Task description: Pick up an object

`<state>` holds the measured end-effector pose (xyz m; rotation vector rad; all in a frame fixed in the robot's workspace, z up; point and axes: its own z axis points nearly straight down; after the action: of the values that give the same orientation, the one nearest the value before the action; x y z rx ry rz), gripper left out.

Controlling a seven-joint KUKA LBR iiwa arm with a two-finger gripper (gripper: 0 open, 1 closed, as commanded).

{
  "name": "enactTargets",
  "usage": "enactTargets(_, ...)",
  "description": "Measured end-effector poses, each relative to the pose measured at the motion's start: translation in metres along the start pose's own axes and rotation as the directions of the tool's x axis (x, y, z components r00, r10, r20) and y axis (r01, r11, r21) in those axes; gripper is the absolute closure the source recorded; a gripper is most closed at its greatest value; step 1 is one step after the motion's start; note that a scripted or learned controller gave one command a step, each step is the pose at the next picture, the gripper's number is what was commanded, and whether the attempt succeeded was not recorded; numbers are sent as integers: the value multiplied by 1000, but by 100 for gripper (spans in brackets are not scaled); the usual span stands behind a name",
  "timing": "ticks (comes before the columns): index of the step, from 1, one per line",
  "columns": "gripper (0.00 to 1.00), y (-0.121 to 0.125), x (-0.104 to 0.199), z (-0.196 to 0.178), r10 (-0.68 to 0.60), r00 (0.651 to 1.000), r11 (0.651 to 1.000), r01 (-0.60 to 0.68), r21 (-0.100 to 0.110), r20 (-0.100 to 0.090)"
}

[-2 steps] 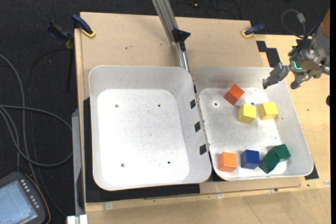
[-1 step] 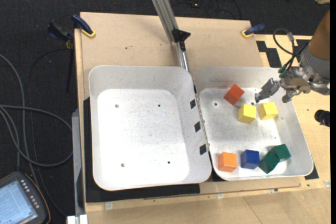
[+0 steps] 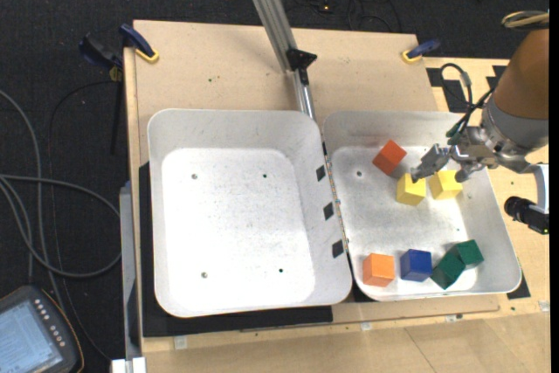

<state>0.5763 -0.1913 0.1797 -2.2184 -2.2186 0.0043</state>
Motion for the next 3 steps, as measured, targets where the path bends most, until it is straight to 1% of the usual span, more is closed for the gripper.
enactTargets(1, 0, 7, 7, 51, -2, 1000, 1000, 2, 0, 0)
enactTargets(2, 100, 8, 6, 37, 0, 1000, 1000, 0, -6, 2)
enactTargets(3, 100, 4, 8, -6, -1, 1000, 1000, 1, -10, 3)
